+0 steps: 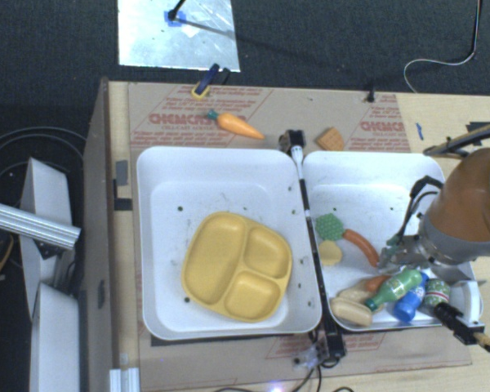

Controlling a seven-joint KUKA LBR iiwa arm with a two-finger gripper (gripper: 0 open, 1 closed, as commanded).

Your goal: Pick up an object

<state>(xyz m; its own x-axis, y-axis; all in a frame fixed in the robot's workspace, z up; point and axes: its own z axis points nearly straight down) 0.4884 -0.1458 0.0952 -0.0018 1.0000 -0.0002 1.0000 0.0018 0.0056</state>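
Camera view: the gripper (394, 260) hangs low in the right bin (367, 174), close to its lower right corner, under the grey and orange arm (467, 211).
Jaw state: I cannot tell if they are apart or together, because the wrist covers them from above.
Nearest object: the green bottle (396, 288) lies just below the jaws, perhaps touching them.
Long axis: it runs at a slant, with the cap end down-left and the body end up-right, toward the arm.
Other neighbours: the orange sausage (361, 246) lies just left of the jaws; the blue bottle (409, 305) is below and a little right.
Judgement: the jaws should close across this slant.
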